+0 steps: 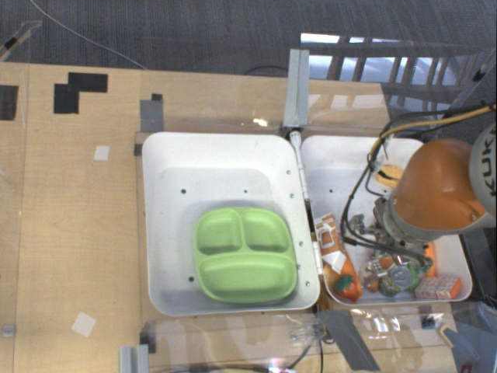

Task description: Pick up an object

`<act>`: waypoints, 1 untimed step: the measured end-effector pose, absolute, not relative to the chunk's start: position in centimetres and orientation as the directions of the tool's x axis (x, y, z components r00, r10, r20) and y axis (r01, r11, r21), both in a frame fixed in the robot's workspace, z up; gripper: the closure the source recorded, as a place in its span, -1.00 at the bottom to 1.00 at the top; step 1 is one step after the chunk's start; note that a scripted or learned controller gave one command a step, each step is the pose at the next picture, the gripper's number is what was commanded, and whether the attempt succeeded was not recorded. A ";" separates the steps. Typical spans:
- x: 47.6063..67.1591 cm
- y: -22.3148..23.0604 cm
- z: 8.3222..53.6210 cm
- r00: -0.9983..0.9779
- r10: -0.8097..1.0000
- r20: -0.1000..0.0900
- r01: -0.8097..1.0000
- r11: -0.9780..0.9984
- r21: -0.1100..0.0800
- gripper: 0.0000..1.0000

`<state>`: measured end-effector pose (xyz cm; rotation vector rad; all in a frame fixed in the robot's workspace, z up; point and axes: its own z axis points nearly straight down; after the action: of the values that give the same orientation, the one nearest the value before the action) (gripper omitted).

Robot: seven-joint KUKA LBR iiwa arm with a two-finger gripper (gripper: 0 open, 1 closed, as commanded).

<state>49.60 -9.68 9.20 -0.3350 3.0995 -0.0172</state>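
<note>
My gripper [390,264] is low in the right bin [334,169], under the orange wrist band, among a cluster of small items. Beside it lie an orange and red toy piece [346,285], a brown and white packet [328,236], a round greenish item [400,279] and a pink packet [439,287]. A yellow item [387,174] peeks out behind the arm at the bin's far side. The arm hides whatever is directly beneath the wrist, and I see nothing clearly held.
In the left bin [178,162] rests a green divided plate [245,253], near its front. A metal post [297,84] stands behind the rim between the two bins. Cables loop from the arm over the right bin.
</note>
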 end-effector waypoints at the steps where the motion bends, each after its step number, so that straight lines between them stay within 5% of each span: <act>1: 53.5 -12.0 11.3 -0.874 -0.485 -0.008 -0.485 0.874 -0.005 -1.00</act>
<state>53.47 -12.00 11.29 -0.7855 3.0322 -0.0043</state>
